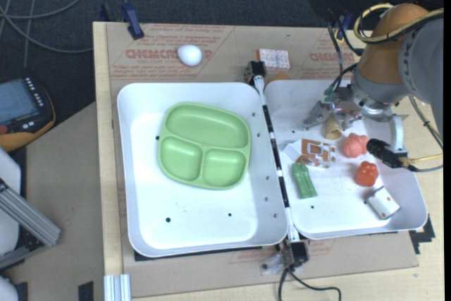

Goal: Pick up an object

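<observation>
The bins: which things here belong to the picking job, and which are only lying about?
For the job:
gripper, over the right bin
tan piece beneath it
pink toy
red toy
green block
printed card
white block

Lying about:
green tray in the left bin
white ball and small box on the bench

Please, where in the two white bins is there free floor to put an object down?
The left bin has bare floor in front of the green divided plate, and a strip along its left wall. In the right bin, bare floor lies between the green block and the white piece. Its far half is crowded near the gripper.
</observation>
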You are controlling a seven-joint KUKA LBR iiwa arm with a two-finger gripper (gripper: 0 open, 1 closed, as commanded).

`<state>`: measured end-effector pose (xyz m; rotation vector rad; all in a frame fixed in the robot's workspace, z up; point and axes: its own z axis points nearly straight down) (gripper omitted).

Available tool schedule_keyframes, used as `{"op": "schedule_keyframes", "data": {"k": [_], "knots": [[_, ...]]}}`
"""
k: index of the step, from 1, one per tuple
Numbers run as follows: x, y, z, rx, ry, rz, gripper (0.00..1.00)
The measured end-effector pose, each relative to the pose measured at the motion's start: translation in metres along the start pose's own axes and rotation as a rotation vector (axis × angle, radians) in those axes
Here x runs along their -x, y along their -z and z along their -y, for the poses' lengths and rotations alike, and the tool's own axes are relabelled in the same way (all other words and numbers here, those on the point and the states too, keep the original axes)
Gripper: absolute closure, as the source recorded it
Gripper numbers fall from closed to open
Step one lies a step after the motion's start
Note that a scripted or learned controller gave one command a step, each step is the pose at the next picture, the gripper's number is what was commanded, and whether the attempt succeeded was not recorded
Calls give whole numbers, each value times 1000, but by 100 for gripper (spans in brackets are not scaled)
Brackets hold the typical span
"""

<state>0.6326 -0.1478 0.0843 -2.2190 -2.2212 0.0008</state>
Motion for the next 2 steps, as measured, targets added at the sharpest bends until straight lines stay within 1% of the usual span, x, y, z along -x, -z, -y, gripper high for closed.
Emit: {"op": "schedule_keyframes", "data": {"k": [1, 2], "knots": [[0, 11, -1, 3, 0, 1, 100], [-89, 104, 40, 3, 0, 0, 100]]}}
